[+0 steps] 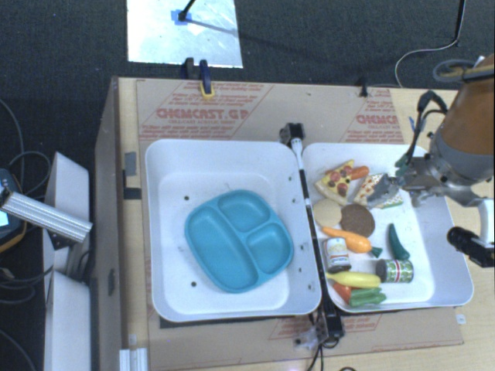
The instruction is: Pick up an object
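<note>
Brown bench [232,103], 2 white bins [166,207], dark carpet [62,52].

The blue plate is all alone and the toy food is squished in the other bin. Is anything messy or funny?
Nothing is spilled or broken. The blue plate lies slightly askew in the left bin. The small can lies on its side, while the jar stands upright.

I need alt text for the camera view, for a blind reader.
A grey arm's gripper hovers over toy food in the right white bin: pizza slice, brown patty, carrot. The left white bin holds a blue divided tray.
</note>
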Controlling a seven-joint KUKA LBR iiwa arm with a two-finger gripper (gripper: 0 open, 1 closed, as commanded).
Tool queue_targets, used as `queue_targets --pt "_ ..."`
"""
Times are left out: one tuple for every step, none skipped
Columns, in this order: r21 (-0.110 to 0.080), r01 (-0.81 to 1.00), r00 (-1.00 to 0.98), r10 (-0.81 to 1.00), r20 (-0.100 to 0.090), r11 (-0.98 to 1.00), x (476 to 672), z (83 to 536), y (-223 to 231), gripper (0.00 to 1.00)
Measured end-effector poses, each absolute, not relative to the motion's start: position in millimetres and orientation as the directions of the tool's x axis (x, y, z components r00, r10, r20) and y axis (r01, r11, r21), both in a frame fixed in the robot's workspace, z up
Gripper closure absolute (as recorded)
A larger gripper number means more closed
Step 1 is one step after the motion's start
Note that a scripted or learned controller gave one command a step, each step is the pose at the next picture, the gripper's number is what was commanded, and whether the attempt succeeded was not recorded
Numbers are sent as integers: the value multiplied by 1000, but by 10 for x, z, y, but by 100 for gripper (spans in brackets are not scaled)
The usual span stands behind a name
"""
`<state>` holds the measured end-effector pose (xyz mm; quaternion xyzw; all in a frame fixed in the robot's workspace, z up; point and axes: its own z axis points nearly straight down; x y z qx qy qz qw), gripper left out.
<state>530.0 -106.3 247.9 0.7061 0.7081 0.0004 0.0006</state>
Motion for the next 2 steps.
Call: queue_targets --pt "23 1000 3 1000 -7 -3 5086 1102 -994 0" --pt "1 1000 -1 1000 0 1 5131 975 -952 0"
